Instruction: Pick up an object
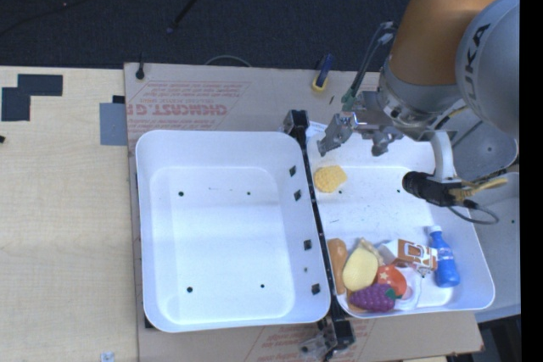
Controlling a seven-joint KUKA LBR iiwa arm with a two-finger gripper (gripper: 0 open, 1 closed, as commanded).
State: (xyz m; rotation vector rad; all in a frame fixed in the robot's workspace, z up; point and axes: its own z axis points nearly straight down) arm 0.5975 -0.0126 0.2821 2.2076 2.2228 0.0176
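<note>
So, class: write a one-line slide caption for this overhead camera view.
Grey-and-orange arm's gripper hovers above round yellow waffle-like toy in right white bin.

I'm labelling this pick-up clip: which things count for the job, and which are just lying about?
For the job: gripper; yellow waffle piece; blue bottle; yellow pear; purple grapes; right bin.

Lying about: left bin; blue-and-yellow clip on the cardboard.

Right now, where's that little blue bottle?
The blue bottle lies in the right bin, near its front right corner, beside a small orange-and-white carton.
</note>
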